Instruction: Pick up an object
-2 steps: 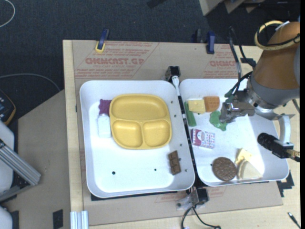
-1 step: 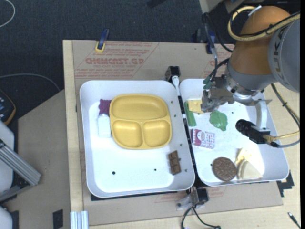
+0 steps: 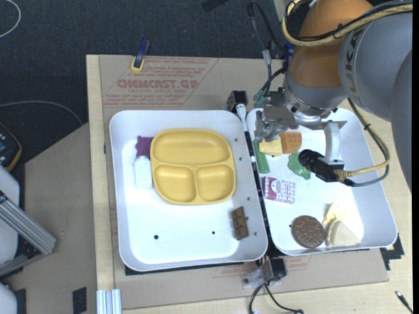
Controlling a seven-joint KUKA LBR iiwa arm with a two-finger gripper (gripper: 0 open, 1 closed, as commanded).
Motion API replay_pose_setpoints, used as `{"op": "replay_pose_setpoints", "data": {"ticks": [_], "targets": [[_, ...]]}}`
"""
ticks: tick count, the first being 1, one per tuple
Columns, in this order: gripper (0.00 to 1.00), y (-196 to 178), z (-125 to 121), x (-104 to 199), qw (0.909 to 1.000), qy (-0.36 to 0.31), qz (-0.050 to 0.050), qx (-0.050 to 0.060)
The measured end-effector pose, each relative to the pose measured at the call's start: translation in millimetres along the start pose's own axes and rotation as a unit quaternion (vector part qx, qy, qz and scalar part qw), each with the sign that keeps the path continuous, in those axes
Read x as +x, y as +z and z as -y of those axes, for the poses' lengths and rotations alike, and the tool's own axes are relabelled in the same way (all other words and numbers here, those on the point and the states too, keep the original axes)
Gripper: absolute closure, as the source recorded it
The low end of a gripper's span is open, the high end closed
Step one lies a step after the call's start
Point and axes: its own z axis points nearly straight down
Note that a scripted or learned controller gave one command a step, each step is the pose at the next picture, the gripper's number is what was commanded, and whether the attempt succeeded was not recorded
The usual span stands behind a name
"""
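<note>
Hand [image 3: 273, 128] low over tan square cracker [image 3: 290, 142], right bin's [image 3: 380, 208] 11 o'clock corner; grip state unclear; pick apparently unfinished.

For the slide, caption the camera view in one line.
Arm reaches over right bin, claw low by its left wall; yellow tray in left bin.

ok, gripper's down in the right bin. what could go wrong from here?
1. The gripper sits in a tight cluster: tan block, yellow piece, green pieces. It may catch two or none.
2. It works close to the right bin's inner wall, so a finger could hit the rim.
3. The black cable lies over the bin and could snag or drag items.
</note>
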Motion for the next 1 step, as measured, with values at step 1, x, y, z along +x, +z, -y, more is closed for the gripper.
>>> {"op": "replay_pose_setpoints", "data": {"ticks": [1], "targets": [[1.00,12.0,-23.3,42.0,1.0000,0.000,0.000,0.001]]}}
